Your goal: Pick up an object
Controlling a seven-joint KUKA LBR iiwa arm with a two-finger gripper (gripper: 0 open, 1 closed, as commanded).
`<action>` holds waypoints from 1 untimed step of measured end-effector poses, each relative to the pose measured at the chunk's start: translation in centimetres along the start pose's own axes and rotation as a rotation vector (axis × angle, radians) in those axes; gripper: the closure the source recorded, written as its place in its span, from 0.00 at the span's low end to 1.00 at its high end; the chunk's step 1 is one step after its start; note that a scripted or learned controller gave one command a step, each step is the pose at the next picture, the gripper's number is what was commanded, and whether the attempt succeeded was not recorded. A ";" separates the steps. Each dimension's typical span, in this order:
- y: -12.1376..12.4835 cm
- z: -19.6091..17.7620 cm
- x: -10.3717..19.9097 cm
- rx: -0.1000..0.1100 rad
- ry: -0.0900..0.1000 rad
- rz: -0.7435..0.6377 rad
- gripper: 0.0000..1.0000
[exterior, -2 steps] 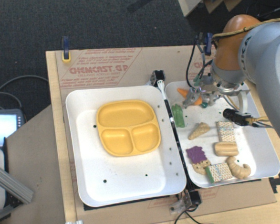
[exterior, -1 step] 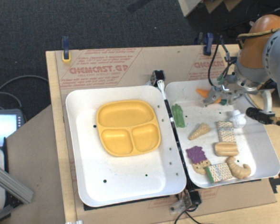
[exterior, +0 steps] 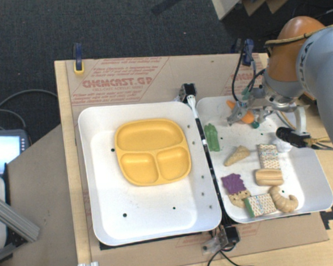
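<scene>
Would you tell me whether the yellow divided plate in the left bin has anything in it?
Empty: all three compartments of the yellow divided plate show bare yellow surface.

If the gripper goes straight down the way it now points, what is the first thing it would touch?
Probably the small orange object near the far edge of the right bin. The gripper points down right over it, partly covering it. Height above it is unclear from this view, so contact is a judgement, not certain.

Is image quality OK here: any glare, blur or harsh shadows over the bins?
Camera view: even, soft lighting, faint shadows; the yellow divided tray and toy food look sharp; mild sheen on the left bin; the gripper over the right bin is slightly soft.
</scene>
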State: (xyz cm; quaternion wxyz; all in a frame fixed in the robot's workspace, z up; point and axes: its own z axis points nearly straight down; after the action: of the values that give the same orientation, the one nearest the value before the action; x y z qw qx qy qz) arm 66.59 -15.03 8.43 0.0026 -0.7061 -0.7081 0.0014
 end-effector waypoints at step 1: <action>0.1 0.0 -5.6 0.001 0.007 -0.002 0.00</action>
State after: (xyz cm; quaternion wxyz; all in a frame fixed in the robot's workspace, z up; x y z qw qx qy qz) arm 66.68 -20.65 8.45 0.0054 -0.7054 -0.7088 -0.0005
